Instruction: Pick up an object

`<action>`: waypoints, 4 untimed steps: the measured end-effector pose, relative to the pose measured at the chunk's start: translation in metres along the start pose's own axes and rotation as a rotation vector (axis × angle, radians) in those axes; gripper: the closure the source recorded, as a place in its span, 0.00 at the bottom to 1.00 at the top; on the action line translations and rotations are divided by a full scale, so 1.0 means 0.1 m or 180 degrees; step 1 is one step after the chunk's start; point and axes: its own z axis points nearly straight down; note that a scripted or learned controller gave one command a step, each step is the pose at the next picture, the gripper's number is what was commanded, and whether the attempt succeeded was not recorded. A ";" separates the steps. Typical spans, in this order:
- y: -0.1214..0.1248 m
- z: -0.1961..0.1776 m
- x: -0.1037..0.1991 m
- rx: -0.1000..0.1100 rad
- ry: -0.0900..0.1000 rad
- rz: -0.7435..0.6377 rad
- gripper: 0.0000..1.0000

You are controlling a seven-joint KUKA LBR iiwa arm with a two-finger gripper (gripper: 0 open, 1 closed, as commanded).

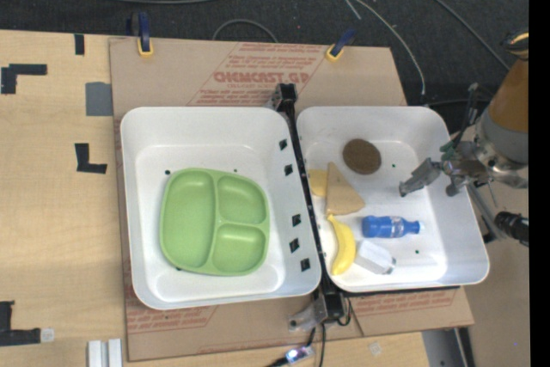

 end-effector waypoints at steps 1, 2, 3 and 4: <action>0.03 -0.06 0.00 -0.0036 -0.0009 -0.0011 0.00; 0.08 0.57 0.04 -0.0018 -0.0005 -0.0012 0.00; 0.08 1.10 0.04 -0.0033 -0.0012 -0.0012 0.00; 0.08 0.97 0.04 -0.0037 -0.0013 -0.0013 1.00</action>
